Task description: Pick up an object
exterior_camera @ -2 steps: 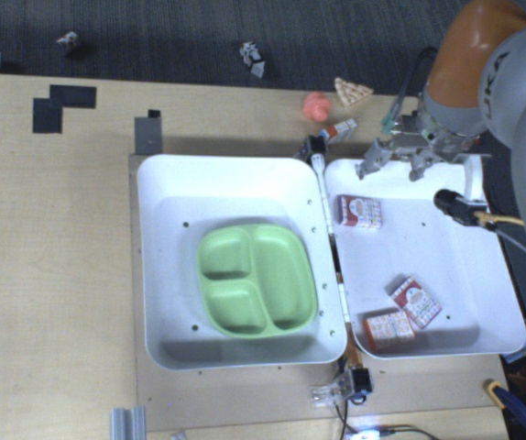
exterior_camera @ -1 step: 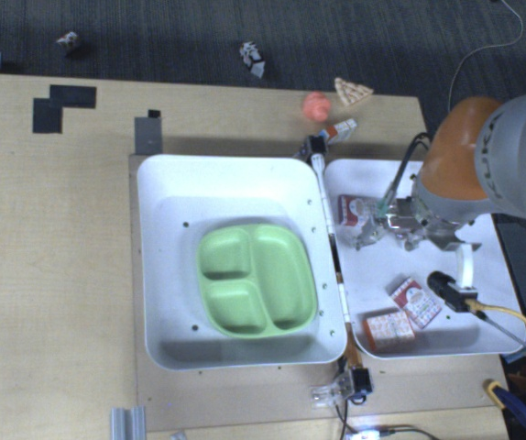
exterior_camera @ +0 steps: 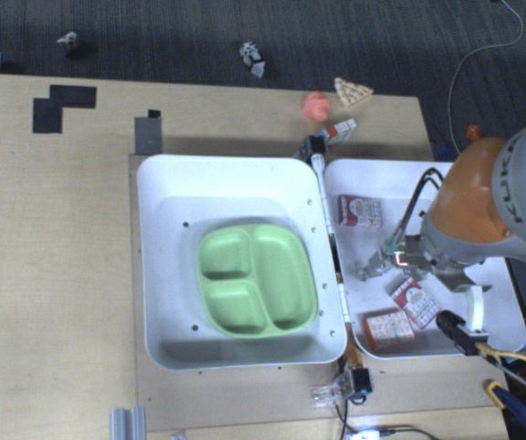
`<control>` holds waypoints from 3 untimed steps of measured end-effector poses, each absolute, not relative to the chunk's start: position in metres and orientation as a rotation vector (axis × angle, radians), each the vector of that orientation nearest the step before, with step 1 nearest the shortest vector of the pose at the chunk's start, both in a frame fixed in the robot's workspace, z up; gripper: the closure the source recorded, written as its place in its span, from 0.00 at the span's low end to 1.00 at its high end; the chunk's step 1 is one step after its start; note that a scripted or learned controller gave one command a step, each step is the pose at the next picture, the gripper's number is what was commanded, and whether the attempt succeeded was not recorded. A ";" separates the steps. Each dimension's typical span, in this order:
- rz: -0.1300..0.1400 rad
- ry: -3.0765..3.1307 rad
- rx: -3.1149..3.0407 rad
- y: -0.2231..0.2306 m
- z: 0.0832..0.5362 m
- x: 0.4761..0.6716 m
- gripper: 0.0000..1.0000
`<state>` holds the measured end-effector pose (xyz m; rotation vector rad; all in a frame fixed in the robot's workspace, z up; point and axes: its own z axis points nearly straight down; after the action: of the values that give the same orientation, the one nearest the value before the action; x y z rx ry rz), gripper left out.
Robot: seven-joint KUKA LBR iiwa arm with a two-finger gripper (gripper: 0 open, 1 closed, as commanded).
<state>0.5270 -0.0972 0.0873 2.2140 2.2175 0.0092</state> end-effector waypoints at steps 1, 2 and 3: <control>0.015 2.217 2.208 -0.097 0.099 0.529 1.00; 0.015 2.217 2.208 -0.097 0.099 0.529 0.00; 0.013 2.213 2.210 -0.085 0.088 0.491 0.00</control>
<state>0.4908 -0.0846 0.0876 2.2100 2.2132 0.0131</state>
